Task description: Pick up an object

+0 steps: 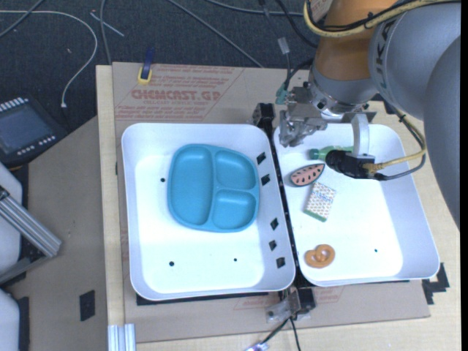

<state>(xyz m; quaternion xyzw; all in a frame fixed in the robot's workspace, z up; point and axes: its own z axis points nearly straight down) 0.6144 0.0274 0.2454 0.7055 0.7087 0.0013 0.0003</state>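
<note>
My gripper hangs over the far left corner of the right bin, close to the wall between the two bins. Just below it lies a pink, seed-dotted slice. A small green piece shows right of the gripper, partly hidden. Nearer the front are a white and green patterned packet and a brown pretzel-like ring. Nothing visible hangs from the gripper.
The left bin holds a blue divided plate. The grey arm with its orange band reaches in from the upper right over the right bin's far side. Cardboard lies behind the bins.
</note>
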